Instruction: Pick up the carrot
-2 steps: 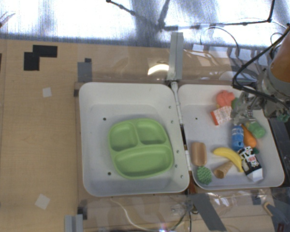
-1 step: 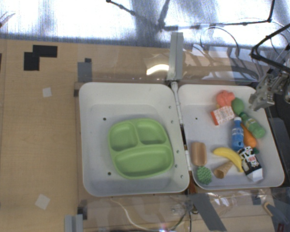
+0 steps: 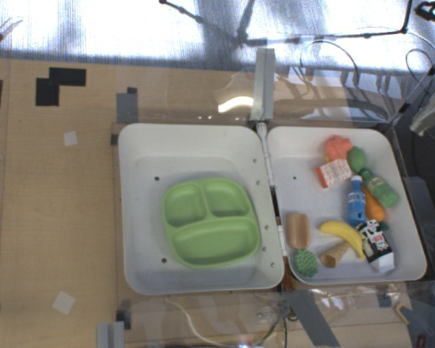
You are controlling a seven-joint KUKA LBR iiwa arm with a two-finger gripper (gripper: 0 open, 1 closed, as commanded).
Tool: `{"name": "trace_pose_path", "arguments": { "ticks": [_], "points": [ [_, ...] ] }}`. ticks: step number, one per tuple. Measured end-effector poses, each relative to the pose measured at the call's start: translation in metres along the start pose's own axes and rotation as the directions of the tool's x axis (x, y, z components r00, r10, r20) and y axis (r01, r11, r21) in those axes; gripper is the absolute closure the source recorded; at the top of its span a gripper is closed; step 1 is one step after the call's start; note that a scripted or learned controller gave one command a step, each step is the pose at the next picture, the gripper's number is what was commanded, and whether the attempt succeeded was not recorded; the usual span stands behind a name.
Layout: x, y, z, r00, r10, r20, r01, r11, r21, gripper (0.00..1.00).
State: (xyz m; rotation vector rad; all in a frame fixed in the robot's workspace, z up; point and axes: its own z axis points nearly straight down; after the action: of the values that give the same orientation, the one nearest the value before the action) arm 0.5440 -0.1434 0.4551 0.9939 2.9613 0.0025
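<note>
Whether the gripper is apart or together cannot be told here; a pale grey piece (image 3: pixel 431 113) at the right edge, beyond the right bin's (image 3: pixel 299 167) far corner, is too cut off to identify. The carrot (image 3: pixel 375 208) lies in the right bin, toward its right side, wedged between a blue bottle (image 3: pixel 356 202) on its left and a green bottle (image 3: pixel 381 190) that lies slantwise just above it, touching or nearly touching both. Just below the carrot stands a cow-print carton (image 3: pixel 378 245), with a banana (image 3: pixel 342 233) curving beside it. A cone (image 3: pixel 335 253) lies under the banana, next to a green spiky ball (image 3: pixel 307 263) at the near edge, and a tan roll (image 3: pixel 298 229) sits above the ball near the bin's left wall. At the far end are an orange-pink lump (image 3: pixel 337 147), a green fruit (image 3: pixel 357 158) just beside it, and a red-and-white box (image 3: pixel 335 172) below them. The left bin (image 3: pixel 134 194) holds a green divided plate (image 3: pixel 212 220), flat, with three compartments.
</note>
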Motion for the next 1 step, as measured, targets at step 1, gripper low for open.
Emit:
{"name": "trace_pose_path", "arguments": {
  "ticks": [1],
  "points": [
    [-0.0013, 0.0022, -0.0123, 1.0, -0.007, 0.01, 0.008, 1.0, -0.004, 1.0]
  ]
}}
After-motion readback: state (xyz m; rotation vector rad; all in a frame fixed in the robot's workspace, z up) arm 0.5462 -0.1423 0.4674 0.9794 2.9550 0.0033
